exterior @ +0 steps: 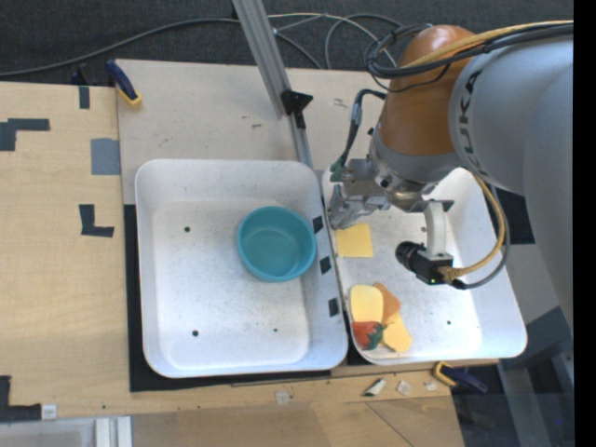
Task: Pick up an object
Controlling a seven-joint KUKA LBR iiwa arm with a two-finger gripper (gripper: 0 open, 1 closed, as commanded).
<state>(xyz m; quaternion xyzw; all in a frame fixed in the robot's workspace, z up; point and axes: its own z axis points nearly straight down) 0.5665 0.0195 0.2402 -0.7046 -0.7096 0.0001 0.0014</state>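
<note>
A flat yellow square piece (355,241) lies in the right bin (484,338), near its left wall. My gripper (345,209) hangs just above the yellow piece's far edge, under the orange wrist band. Nearer the front of that bin sits a cluster of small yellow, orange and red items (377,318). A teal bowl (275,242) stands upright in the left bin (186,343), toward its right side.
The grey arm covers the right bin's far right part. A slanted metal pole (270,63) rises behind the bins. Black cables (307,26) trail across the back. A blue and yellow clamp (124,82) lies on the bench at the far left.
</note>
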